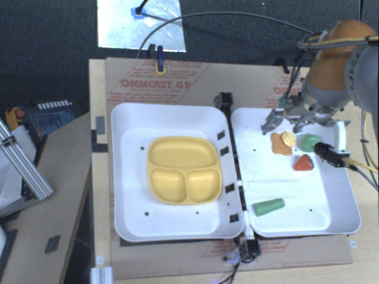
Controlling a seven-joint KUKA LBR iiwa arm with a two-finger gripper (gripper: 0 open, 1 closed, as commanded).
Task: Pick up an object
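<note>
The fingers (286, 123) hang spread and empty over the right bin (296, 218), the orange piece (280, 145) just beneath.

Dark carpet (47, 40), cardboard-topped bench (177, 78)

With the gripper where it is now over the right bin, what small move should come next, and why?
Probably a short descent. The gripper looks open and hangs at the far side of the right bin, just above a cluster: an orange piece, a yellow piece and a green piece. Nothing is between its fingers, so lowering onto the orange piece seems most sensible.
</note>
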